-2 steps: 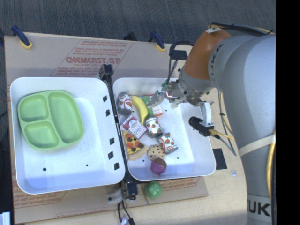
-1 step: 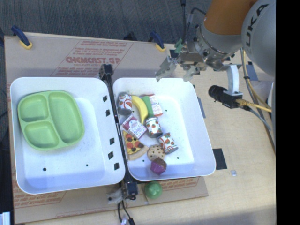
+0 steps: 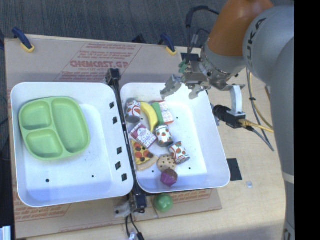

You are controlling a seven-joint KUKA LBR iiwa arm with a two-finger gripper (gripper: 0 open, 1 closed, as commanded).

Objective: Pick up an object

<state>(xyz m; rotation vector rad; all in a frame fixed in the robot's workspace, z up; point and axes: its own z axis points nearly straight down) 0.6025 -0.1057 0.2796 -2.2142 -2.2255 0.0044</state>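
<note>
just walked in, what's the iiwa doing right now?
Pick attempt, nothing grasped yet. The gripper hangs with its fingers spread open above the far edge of the right bin, nothing between them. That bin holds the clutter: a banana, small cans, a pizza slice, a cookie. The left bin holds a green divided plate. A green ball sits on the bench outside the bins.
</note>
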